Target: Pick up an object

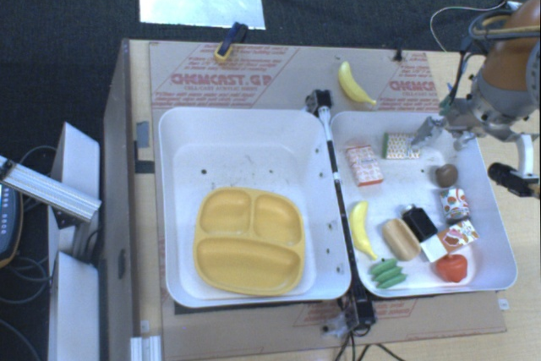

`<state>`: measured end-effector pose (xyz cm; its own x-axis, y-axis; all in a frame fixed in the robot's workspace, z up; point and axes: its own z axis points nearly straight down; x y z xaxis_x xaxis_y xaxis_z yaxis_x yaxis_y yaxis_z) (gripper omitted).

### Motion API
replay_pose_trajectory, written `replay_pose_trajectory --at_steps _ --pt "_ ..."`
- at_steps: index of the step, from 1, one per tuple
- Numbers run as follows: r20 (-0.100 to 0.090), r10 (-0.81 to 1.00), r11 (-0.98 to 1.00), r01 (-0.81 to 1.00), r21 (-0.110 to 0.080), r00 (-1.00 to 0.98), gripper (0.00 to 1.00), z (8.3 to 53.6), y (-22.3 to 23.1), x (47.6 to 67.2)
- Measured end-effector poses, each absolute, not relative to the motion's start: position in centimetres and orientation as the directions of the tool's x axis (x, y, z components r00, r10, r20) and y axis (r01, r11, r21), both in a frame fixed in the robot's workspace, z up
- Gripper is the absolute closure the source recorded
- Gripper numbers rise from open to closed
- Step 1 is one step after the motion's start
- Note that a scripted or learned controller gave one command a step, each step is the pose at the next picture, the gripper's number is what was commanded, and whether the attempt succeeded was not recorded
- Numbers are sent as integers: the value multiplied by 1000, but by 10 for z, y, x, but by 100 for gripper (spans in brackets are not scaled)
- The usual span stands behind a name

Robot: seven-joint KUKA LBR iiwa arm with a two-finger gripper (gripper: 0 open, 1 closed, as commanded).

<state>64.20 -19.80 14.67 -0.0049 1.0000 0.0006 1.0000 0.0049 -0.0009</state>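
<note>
The gripper (pixel 438 131) hangs over the far corner of the right bin (pixel 499 220), its fingers spread and grasping nothing, just beside a small green-and-white packet (pixel 397 145). That packet lies flat on the bin floor near the far wall, so a descent could pinch air or skid it against the wall. The pink box (pixel 364 164) sits close by and could get nudged. A banana (pixel 355 85) rests on the counter outside the bin, harder to reach cleanly

Yellow divided plate (pixel 249 241) in left bin (pixel 182 139)
</note>
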Motion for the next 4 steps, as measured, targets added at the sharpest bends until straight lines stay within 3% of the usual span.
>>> replay_pose_trajectory --at_steps 1,2,3,4 --pt "-1 1000 2 1000 0 -2 0 84 -207 597" --pt "-2 1000 3 1000 5 -3 100 96 -207 599" --pt "-2 1000 1 1000 5 -1 100 165 -207 577" --pt "0 1000 5 1000 5 -5 100 228 -141 606"
